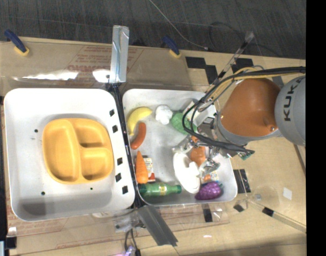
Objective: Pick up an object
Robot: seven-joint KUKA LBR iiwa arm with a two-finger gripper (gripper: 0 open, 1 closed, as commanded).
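Two shallow white plastic bins are seen side by side on a cardboard-covered bench (40,55). At the near edge of the right bin (152,97), a green glass-like bottle with a yellow label (160,189) lies on its side, and just right of it a purple bunch of toy grapes (209,191) rests against the near right corner. Slightly further back, a white oval plate (184,172) is tilted beside the grapes, and an orange toy carrot (142,168) is placed along the left wall, with a small red-and-white packet (148,163) touching it. The gripper (205,161) is lowered into this bin over the plate's right edge, close to a small orange rounded object (197,154); whether that object is between the fingers cannot be told, nor whether the fingers are spread or closed, since cables and the wrist hide them. Above the gripper, the grey arm with its orange band (250,107) is seen reaching in from the right. Further back, a red toy sausage (139,134) lies near the left wall, with a yellow toy banana (137,116) behind it, a white crumpled lump (163,114) and a green rounded toy (177,121) partly hidden by black cables. In the left bin (24,116), a yellow divided plastic tray (78,149) lies flat. At the far edge, a silver metal bracket (119,55) stands between the bins.
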